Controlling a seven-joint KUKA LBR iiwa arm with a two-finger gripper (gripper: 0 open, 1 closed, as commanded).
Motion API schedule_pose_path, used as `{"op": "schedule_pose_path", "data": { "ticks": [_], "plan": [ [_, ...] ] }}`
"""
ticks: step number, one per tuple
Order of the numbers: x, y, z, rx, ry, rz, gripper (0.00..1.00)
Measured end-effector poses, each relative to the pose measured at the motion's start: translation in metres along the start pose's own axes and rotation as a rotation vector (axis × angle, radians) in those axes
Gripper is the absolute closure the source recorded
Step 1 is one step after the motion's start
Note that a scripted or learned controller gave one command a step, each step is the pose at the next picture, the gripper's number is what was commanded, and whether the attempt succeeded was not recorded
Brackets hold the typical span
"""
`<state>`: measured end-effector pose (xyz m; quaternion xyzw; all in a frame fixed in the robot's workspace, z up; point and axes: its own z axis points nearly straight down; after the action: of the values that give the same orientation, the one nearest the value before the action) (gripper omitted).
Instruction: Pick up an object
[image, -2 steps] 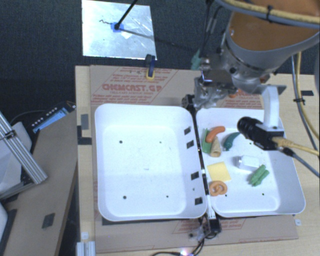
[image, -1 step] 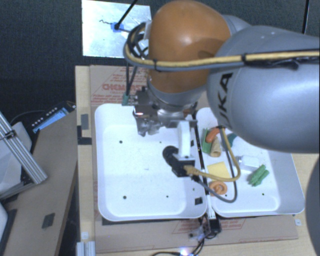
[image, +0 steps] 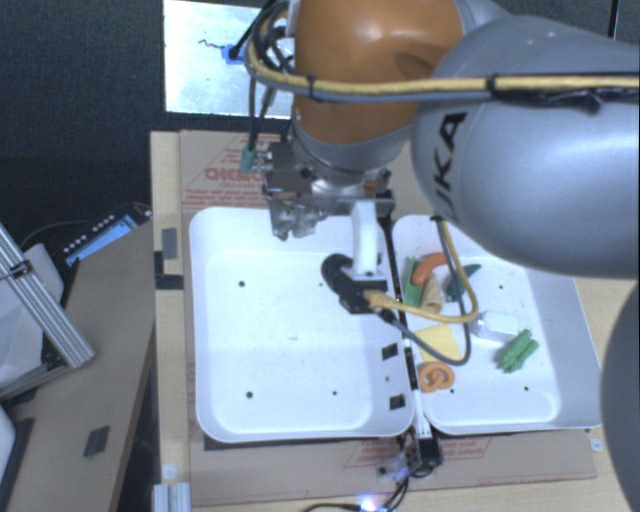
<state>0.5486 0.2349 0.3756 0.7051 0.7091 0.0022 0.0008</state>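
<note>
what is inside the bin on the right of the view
Small things lie in the right bin: an orange curved piece, a yellow wedge, an orange ring and a green piece. The arm covers the bin's far end, so anything there is hidden.

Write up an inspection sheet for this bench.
Surface: left bin and right bin, white, side by side on a cardboard sheet.
Job's things: green piece, orange ring, yellow wedge, orange curved piece, all in right bin.
Clutter: nothing seen.
Gripper: gripper above left bin's far rim, away from those pieces.
Cables: yellow cable along the arm.
Surroundings: metal rail at view's left.
</note>
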Motion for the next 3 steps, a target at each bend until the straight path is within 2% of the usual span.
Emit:
{"op": "schedule_pose_path", "data": {
  "ticks": [1,2,3],
  "plan": [
    [0.000,0.015,-0.023,0.000,0.000,0.000,1.00],
    [0.000,0.015,-0.043,0.001,0.000,-0.001,1.00],
    [0.000,-0.008,-0.061,0.001,0.000,-0.001,1.00]
  ]
}}
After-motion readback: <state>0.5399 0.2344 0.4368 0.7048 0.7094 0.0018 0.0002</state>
